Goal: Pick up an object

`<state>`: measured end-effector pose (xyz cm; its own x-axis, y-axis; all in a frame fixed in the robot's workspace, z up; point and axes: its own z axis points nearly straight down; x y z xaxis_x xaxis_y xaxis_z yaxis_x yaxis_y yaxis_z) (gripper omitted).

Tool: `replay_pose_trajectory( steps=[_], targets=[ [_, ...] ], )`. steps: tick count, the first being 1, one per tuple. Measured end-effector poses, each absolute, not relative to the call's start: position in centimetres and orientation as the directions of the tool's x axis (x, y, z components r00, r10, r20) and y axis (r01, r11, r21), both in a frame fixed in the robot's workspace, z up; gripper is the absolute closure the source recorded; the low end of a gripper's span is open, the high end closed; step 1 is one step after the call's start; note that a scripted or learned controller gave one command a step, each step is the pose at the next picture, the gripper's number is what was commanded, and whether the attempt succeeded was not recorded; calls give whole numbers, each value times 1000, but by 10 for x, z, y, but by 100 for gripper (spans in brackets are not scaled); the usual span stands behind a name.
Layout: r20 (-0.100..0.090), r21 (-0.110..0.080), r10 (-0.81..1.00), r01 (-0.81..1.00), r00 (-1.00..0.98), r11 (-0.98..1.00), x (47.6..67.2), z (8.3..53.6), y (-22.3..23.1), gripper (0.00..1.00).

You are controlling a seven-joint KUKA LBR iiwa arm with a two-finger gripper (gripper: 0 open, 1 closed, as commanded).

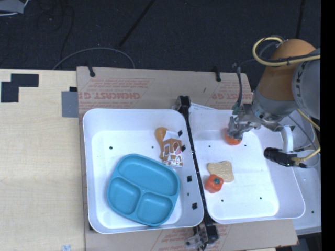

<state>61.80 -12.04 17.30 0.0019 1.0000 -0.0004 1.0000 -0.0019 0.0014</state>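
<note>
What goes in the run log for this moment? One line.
phase: reach | tool: over orange object, right bin | nearby: tan piece, red toy | left bin: blue tray, giraffe

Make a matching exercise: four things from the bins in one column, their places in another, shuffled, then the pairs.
Things:
1. blue tray
2. tan slice
3. tool
4. giraffe toy

Places:
A. right bin, far side, over a red-orange object
B. left bin, near side
C. left bin, by the divider, beyond the tray
D. right bin, middle, touching a red tomato-like toy

Pairs: 1-B, 2-D, 3-A, 4-C
</note>
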Motion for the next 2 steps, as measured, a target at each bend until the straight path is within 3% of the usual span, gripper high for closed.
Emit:
replay_pose_trajectory(
  steps=[2],
  targets=[
    [0, 1, 1000, 1000, -1, 1, 625, 254, -121, 100]
  ],
)
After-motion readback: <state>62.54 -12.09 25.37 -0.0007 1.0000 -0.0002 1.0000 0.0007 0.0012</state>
